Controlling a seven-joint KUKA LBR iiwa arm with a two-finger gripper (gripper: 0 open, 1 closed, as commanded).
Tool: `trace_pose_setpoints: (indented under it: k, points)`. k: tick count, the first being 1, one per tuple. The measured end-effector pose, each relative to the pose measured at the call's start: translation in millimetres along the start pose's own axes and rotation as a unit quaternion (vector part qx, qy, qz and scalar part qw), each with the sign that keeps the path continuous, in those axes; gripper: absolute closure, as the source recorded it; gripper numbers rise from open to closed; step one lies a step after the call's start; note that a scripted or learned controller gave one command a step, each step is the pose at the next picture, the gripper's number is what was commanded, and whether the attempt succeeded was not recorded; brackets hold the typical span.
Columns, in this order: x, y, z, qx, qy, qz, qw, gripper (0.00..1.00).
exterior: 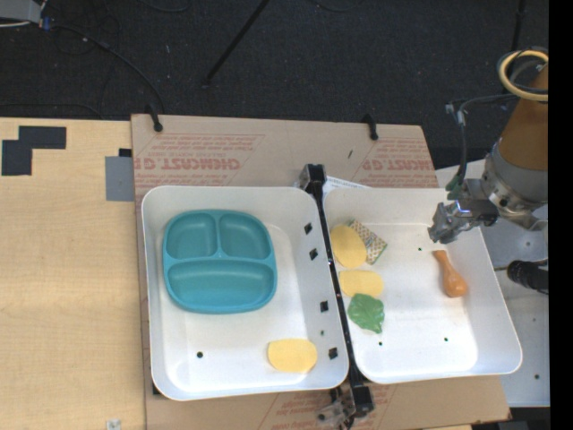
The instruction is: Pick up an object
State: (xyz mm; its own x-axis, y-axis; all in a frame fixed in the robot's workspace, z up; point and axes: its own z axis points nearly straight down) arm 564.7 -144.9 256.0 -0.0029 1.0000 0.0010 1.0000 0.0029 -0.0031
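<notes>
white plastic bins sit side by side on a cardboard-lined bench, seen from above at a slant. the left bin (161, 240) carries a teal divided plate (218, 261) with three compartments and, near its front edge, a flat pale yellow piece (292, 355). the right bin (483, 348) holds a cluster along its left side: a rounded yellow piece (348, 245) touching a speckled tan wedge (371, 241), a second yellow piece (361, 283) just below, and a crinkled green, leafy-looking item (366, 313) touching that. well apart from the cluster, toward the bin's right side, lies a small orange carrot-shaped object (450, 273), narrow at its upper end, bulbous at the lower, tilted slightly. the grey arm reaches in from the right, and its gripper (445, 223) hangs over the bin's upper right area, just above the carrot's narrow end; whether it is spread or closed cannot be told at this angle, and nothing is visibly held.
</notes>
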Motion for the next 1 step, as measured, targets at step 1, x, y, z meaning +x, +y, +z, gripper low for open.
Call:
trace_pose_setpoints:
  k: [1]
  points:
    - [55.2, -3.8, -3.7, 0.001, 0.0, 0.0, 1.0, 1.0]
